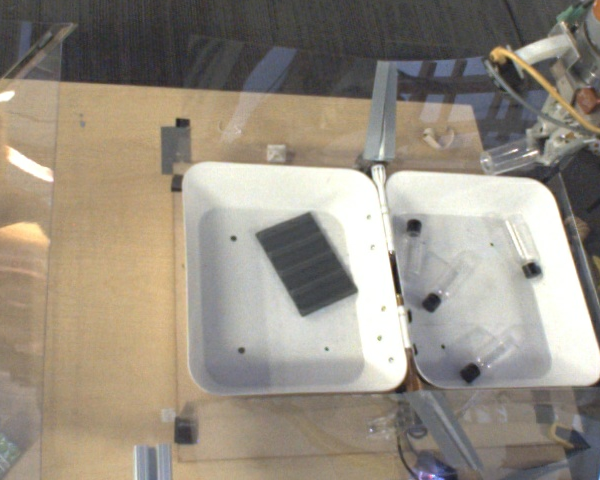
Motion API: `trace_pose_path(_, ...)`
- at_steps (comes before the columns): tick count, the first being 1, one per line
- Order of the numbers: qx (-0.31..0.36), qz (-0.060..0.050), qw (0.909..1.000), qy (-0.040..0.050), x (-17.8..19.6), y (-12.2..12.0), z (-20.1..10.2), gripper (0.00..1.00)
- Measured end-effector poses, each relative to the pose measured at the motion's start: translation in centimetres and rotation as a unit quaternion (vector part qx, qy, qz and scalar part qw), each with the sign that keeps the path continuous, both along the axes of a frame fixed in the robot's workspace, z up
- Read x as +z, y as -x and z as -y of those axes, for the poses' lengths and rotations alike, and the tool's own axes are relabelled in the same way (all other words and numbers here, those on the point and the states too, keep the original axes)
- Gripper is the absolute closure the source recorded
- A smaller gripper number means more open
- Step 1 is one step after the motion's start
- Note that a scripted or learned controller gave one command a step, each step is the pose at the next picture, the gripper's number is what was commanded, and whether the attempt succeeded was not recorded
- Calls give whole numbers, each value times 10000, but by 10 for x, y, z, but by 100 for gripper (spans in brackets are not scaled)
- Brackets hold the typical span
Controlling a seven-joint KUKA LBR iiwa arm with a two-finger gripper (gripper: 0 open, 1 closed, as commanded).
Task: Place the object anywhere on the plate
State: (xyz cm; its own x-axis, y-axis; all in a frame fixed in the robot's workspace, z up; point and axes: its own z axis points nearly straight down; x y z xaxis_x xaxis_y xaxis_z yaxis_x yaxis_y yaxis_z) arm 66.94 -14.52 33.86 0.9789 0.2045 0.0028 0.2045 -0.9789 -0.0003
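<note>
Your tool (540,146) hangs above the right bin's (570,368) far rim, gripping a clear vial (510,154). Carry it left, well over the divider, and lower it squarely onto the dark ridged plate (306,263) in the left bin (205,358) before letting go.

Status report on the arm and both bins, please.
Gripper above right bin's far edge, clear vial at its tip. Dark ribbed plate in left bin, bare. More vials in right bin.

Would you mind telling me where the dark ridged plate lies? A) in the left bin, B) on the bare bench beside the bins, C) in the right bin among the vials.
A: the dark ridged plate lies flat on the left bin's floor, apart from the clear vials in the right bin.
</note>
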Motion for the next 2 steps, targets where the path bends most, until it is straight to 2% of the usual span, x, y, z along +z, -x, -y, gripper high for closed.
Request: trace_pose_path(2,287,-15,9996,5,-14,6,25,100)
